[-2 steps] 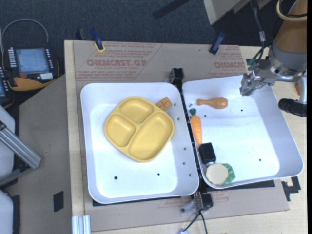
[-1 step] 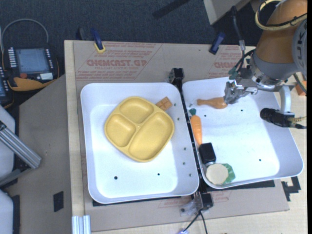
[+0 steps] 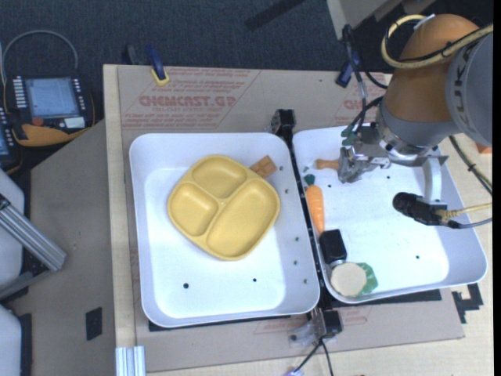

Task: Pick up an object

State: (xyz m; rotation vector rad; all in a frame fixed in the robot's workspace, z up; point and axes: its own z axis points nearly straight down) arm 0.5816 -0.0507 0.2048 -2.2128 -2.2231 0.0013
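Observation:
My gripper (image 3: pixel 350 168) hangs over the back left part of the right bin (image 3: pixel 438 265), below the orange wrist band. A small orange piece with a green tip (image 3: pixel 325 164) lies just left of the gripper on the bin floor. An orange carrot (image 3: pixel 315 207) lies along the bin's left wall, in front of the gripper. In front of the carrot sits a black block (image 3: pixel 333 245). A round cream disc on a green leaf (image 3: pixel 351 279) rests in the front left corner.
The left bin (image 3: pixel 156 272) holds a yellow divided plate (image 3: pixel 224 206) with a small brown piece (image 3: pixel 263 165) at its back right edge. A black cable fitting (image 3: pixel 419 207) hangs from the arm over the right bin. The arm's body covers the right bin's back.

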